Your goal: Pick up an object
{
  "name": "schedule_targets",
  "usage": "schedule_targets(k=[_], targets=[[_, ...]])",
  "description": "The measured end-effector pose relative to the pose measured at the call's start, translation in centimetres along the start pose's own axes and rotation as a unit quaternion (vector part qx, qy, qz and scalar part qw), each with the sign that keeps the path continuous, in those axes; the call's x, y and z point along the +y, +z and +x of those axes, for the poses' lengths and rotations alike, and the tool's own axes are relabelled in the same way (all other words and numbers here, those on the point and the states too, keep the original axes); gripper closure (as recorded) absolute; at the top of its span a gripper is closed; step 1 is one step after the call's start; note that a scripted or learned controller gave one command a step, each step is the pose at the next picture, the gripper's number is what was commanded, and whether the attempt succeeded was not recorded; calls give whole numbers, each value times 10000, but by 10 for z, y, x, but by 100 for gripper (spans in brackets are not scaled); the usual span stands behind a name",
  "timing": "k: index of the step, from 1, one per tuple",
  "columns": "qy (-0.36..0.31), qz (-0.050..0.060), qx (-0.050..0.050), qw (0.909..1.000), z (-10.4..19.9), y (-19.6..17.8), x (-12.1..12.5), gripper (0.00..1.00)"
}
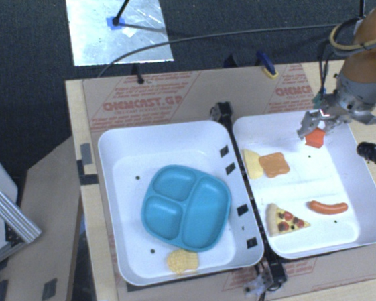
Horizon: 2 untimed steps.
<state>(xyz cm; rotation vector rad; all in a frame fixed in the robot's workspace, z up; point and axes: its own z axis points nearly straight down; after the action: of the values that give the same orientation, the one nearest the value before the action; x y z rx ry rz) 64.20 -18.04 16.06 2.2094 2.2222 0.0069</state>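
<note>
Camera view looks down on the worktop (pixel 91 191) with its two white bins. I place everything against the right bin (pixel 361 187). The tool (pixel 316 125) hangs over that bin's far end, near the back wall, and an orange-red block (pixel 315 138) sits right at its tip. Whether the tool is clenched on that block or merely poised above it I cannot tell; the tip is small and partly blurred.

Elsewhere in the right bin lie a yellow cheese slice (pixel 251 163) touching a toast-coloured piece (pixel 274 164) along the near-left side, a pizza slice (pixel 285 220) toward the front, and a sausage (pixel 328 207) beside it, toward the bin's right. Across the divider, the left bin (pixel 121 188) holds a blue sectioned plate (pixel 186 207) and a yellow crinkled piece (pixel 182 261) at the front edge of it.

The main risk, as I judge it, is a shallow or off-centre hold: a small block caught by one corner may twist free as the arm lifts and drop back into the bin. The back wall is close, too, so a slight drift could knock the tool against it.
</note>
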Motion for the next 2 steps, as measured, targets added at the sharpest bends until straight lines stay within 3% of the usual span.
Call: schedule_targets(k=[2], targets=[[-8,12,6,10000,13,-113,-8,100]])
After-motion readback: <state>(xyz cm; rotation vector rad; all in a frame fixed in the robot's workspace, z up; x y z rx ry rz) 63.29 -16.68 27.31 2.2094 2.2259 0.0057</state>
